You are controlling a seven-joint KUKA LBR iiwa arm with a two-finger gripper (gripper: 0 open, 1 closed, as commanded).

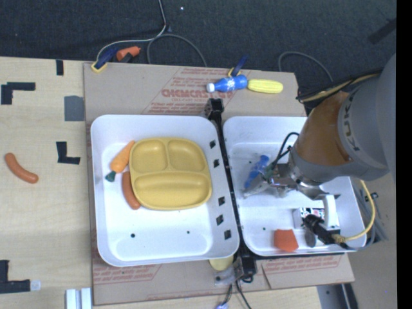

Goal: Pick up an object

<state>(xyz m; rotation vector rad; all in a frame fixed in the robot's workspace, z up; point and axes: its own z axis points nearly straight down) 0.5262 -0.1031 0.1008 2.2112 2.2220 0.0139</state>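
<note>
A divided plate lies in the left bin, a block in the right bin.

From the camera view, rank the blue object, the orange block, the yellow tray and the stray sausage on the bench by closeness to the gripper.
Gripper sits in the right bin.
1. Blue object, right bin, at the gripper.
2. Orange block, right bin, near front edge.
3. Yellow tray, left bin.
4. Stray sausage, on the bench, far left.

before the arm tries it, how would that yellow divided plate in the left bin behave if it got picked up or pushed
The yellow divided plate looks like moulded plastic, so probably stiff and light. It lies flat, unlikely to roll or tip. A push would probably shove the toy carrot and sausage lying against its left edge.
</note>
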